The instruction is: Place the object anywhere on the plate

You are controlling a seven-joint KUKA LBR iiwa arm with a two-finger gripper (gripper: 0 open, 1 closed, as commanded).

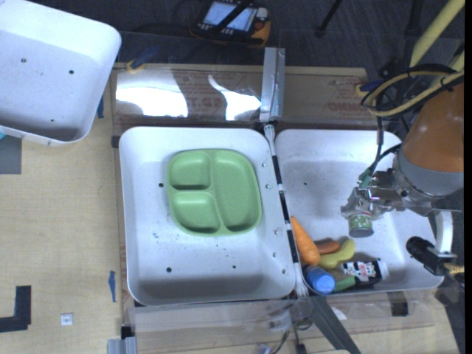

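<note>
A green divided plate point(214, 191) lies in the left bin point(140, 220). Over the right bin point(317, 161), my gripper point(361, 214) points down from the grey and orange arm at the right. Its fingers are shut on a small greenish-grey can point(361, 226), which sits just below the metal fingertips. The can is well to the right of the plate, beyond the wall between the two bins.
Along the right bin's front edge lie an orange carrot point(304, 245), a yellow-green banana-like piece point(335, 251), a bottle with a blue cap point(321, 280) and a black and white item point(361, 271). A white box point(51, 65) sits at the upper left.
</note>
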